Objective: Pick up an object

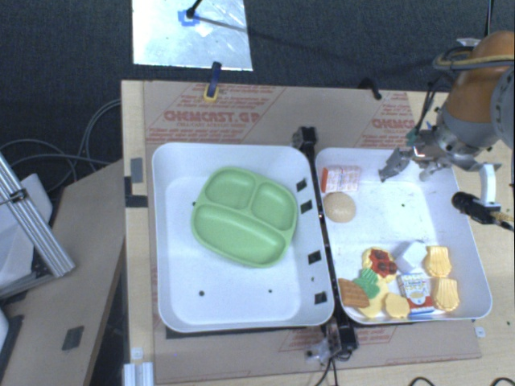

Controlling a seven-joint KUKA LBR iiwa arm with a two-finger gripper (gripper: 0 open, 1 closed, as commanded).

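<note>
The right bin (pixel 451 215) holds the loose objects. A red and white packet (pixel 341 177) lies at its back left, and a round tan bun (pixel 339 207) sits just in front of it. Several toy foods are heaped at the front, among them a red and yellow piece (pixel 378 261), a white block (pixel 412 256) and a yellow waffle (pixel 438 260). My gripper (pixel 409 169) hangs over the bin's back edge, to the right of the packet. It is open, with nothing between its fingers.
A green divided plate (pixel 245 215) lies in the left bin (pixel 173 296). Black clips (pixel 307 185) line the wall between the bins. A black fitting (pixel 475 206) juts over the right bin's right rim. Cables and an aluminium frame (pixel 32 232) stand to the left.
</note>
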